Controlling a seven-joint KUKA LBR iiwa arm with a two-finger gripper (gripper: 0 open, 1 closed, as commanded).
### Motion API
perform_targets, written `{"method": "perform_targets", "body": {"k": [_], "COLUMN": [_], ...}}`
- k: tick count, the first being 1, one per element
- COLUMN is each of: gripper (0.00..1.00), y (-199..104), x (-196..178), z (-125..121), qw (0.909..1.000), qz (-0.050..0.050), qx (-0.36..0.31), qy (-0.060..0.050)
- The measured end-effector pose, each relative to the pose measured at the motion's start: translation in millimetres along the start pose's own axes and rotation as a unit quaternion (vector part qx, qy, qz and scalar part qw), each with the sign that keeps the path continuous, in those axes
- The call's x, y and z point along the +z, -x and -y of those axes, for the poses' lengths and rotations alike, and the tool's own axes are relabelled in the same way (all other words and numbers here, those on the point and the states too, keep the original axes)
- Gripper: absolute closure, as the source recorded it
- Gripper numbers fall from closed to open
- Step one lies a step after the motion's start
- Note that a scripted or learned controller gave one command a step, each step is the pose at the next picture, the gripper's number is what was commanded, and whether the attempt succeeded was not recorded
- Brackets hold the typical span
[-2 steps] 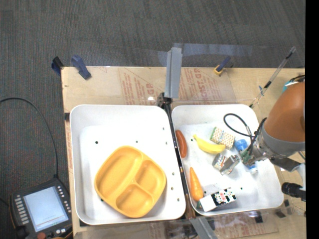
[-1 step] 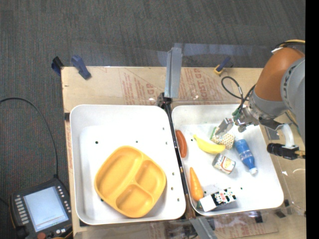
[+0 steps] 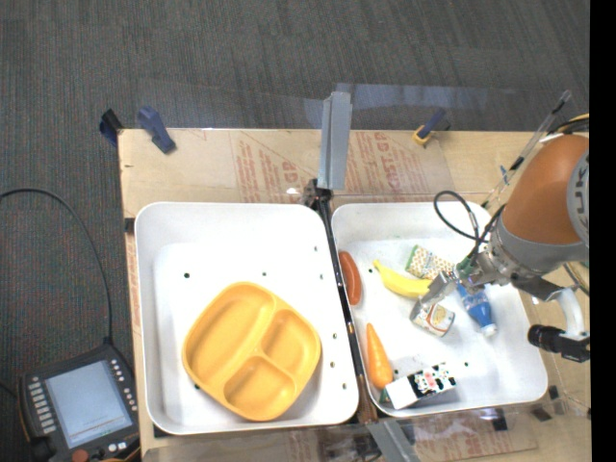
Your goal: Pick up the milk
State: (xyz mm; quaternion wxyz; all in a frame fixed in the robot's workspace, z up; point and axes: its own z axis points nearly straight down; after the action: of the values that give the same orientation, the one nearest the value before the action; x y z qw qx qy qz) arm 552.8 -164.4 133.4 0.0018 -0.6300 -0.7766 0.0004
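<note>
White milk carton point(image 3: 422, 385) lies at the right bin's point(image 3: 525, 378) near edge, well apart from the spread, unladen pincer point(image 3: 433, 303) above a small can point(image 3: 436, 318).

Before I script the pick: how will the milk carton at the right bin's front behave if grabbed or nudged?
The milk carton lies on its side, so it should slide rather than roll. Its flat, boxy faces probably suit a pinch and look stiff. The carrot lies close beside it and may get bumped.
</note>
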Motion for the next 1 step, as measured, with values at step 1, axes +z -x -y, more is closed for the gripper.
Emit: {"method": "perform_targets", "body": {"k": [1], "gripper": [0.0], "y": [-30.6], "x": [47.8], "z": [36.2], "qw": [0.999], "qz": [-0.001], "qx": [-0.045], "qy": [-0.001]}}
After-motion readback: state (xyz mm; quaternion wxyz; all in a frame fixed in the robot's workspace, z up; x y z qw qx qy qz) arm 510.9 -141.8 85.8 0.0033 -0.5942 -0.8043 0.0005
